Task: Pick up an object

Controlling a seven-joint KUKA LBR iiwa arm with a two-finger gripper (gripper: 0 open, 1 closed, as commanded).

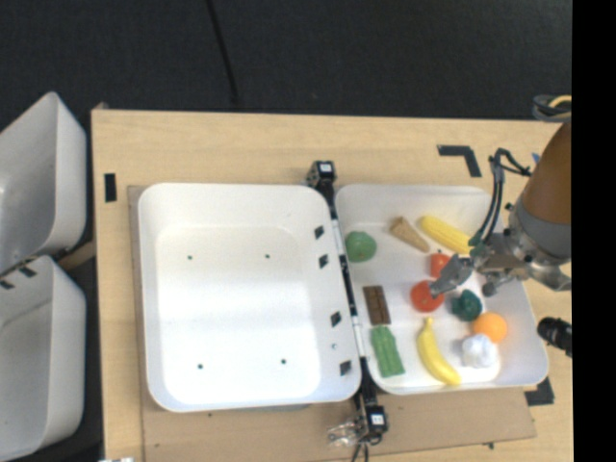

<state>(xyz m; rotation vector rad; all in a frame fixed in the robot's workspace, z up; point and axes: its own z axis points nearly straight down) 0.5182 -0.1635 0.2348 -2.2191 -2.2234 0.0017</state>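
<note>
Low in the right bin, the hand, fingers spread and holding nothing, should centre over the red tomato before closing.

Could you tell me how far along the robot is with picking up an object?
Done: the claw has reached the right bin, low among the toys. In hand: nothing visibly; it hangs beside the red piece. Left: gripping and lifting something.

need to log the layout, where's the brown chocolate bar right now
In the camera view the brown chocolate bar lies in the right bin, near its left wall, just above the green block and below the green ball.
</note>
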